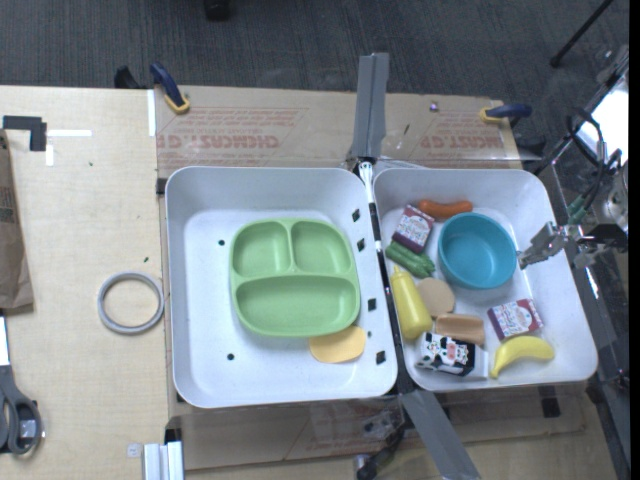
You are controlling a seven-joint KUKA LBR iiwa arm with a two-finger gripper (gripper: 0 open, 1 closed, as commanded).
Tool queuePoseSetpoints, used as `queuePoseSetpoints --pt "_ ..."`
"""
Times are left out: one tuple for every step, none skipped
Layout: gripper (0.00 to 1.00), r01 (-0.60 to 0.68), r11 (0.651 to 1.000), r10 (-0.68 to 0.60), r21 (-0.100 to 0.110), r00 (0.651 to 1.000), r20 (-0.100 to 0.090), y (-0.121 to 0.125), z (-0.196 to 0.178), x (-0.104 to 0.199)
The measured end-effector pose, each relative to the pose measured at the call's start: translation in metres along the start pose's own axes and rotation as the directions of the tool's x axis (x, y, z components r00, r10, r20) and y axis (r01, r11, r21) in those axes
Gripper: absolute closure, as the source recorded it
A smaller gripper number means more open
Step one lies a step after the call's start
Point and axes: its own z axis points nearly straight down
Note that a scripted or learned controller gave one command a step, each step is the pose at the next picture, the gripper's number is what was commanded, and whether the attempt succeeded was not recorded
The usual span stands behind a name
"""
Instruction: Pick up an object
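Observation:
The right bin (pixel 560 213) holds a blue bowl (pixel 478 251), an orange carrot (pixel 445 208), a maroon box (pixel 413 228), a green pickle (pixel 410 259), a yellow bottle (pixel 408 304), a tan disc (pixel 437 294), a hot dog bun (pixel 460 327), a cow-patterned carton (pixel 447 354), a maroon-and-white packet (pixel 514 319) and a banana (pixel 522 353). In the left bin (pixel 195 218) lie a green divided plate (pixel 295 275) and a flat yellow piece (pixel 338 346). My gripper (pixel 541 246) hangs over the right bin's right side, just right of the blue bowl, with nothing seen in it.
On the bench left of the bins lies a grey ring (pixel 131 301). A brown bag (pixel 12 238) is at the left edge, scissors (pixel 18 423) at the bottom left. Clamps (pixel 170 88) hold the cardboard behind the bins. A metal divider (pixel 370 108) stands between them.

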Motion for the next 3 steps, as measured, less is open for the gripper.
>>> queuePoseSetpoints --pt "0.00 -0.250 0.968 0.250 -0.001 0.968 -0.001 0.087 0.059 -0.003" --pt "0.00 -0.103 0.995 0.103 -0.002 0.995 0.001 0.133 0.167 0.012" --pt "0.00 0.027 1.000 -0.027 -0.002 1.000 0.000 0.106 0.167 0.032"
